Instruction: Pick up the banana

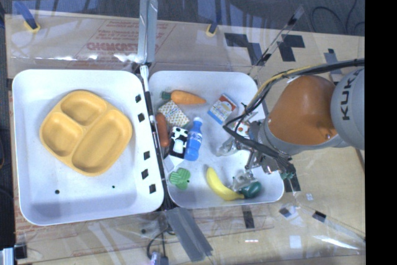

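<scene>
The banana (219, 185) is yellow and lies near the front edge of the right bin (205, 79), its right end beside a dark green object (252, 189). My gripper (243, 177) hangs low over the bin just right of the banana's right tip, close to it; whether it touches is unclear. The orange band (303, 112) and grey wrist sit above it, and cables and metal parts hide its tips.
In the right bin lie a carrot (186, 97), a checkered block (173, 113), a red sausage (162, 131), a blue bottle (194, 140), a green toy (180, 178) and a blue-white packet (222, 108). The left bin (37, 195) holds a yellow divided plate (87, 131).
</scene>
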Robot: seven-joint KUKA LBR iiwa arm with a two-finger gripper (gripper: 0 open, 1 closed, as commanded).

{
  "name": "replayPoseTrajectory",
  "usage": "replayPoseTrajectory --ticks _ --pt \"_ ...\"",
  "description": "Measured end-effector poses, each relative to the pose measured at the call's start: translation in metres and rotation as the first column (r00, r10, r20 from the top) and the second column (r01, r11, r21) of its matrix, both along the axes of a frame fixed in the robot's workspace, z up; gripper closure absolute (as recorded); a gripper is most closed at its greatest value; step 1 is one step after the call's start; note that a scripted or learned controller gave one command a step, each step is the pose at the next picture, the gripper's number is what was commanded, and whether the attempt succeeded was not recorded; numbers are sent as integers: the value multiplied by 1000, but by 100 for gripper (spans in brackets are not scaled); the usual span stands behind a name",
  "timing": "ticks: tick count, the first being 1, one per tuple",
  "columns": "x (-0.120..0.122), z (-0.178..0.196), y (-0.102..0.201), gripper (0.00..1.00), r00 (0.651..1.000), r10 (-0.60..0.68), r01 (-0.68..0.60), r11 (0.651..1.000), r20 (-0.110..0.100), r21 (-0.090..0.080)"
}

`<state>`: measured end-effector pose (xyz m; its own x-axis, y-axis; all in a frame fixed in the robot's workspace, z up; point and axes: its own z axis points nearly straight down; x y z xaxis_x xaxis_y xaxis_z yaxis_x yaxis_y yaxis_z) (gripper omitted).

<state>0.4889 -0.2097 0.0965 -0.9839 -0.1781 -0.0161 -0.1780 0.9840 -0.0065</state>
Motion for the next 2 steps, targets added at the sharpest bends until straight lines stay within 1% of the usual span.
replayPoseTrajectory --ticks 1,2 --pt "0 0 13 0 896 444 -444 896 0 -7" --pt "2 11 13 100 895 447 -447 895 4 -9"
